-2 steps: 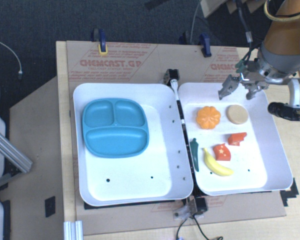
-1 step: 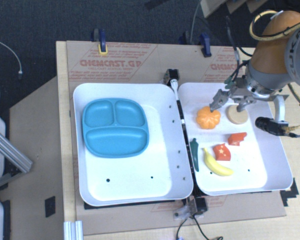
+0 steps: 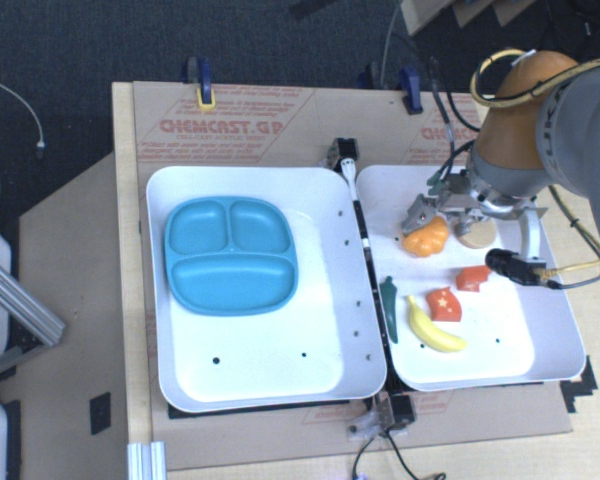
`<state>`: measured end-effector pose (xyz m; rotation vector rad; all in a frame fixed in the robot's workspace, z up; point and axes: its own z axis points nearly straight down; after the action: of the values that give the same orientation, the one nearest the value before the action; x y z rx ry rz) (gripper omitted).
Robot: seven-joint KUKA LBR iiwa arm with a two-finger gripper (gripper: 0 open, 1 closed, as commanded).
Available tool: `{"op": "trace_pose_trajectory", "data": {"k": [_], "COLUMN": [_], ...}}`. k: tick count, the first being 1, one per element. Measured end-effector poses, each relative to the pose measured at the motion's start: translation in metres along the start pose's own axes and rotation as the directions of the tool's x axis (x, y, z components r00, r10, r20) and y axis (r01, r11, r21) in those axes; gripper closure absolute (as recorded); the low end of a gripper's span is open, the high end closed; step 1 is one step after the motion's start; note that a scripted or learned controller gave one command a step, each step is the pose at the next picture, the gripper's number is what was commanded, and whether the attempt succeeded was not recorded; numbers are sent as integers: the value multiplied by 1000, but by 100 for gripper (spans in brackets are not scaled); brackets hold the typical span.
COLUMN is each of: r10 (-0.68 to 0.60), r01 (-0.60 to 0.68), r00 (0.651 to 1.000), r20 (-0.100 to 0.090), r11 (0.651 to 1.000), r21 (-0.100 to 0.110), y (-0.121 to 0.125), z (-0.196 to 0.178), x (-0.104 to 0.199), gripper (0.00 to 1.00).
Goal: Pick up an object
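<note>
The camera view looks down at a slant on a brown board surface (image 3: 280, 118) printed with faded red lettering and clamped at its far edge. Two shallow white bins with rounded corners and a smooth, glossy finish sit on it side by side.

The left bin (image 3: 250, 368) holds a sky-blue plastic plate (image 3: 231, 256), a rounded rectangle divided into three compartments.

The right bin (image 3: 510, 358) carries the small items. An orange, lumpy, rounded object (image 3: 426, 238) lies near the bin's far left part. A small red chunk (image 3: 471, 278) and a blockier red piece (image 3: 444, 305) lie nearer the middle. A curved yellow banana (image 3: 435, 330) rests just beside the blockier piece. A slim dark green pepper-like thing (image 3: 389, 309) lies along the bin's left wall.

The grey arm, with its orange band, reaches in from the right. Its metallic tool (image 3: 435, 211) hangs just above the orange object, touching or nearly so. Whether it is clenched or released cannot be told.
</note>
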<state>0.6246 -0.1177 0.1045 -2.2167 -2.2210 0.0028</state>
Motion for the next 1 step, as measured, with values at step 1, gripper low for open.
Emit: {"op": "trace_pose_trajectory", "data": {"k": [1], "r10": [0], "r01": [0], "r00": [1000], "r20": [1], "r11": [1000], "r21": [-21], "y": [6], "z": [-21], "x": [1], "gripper": [100]}}
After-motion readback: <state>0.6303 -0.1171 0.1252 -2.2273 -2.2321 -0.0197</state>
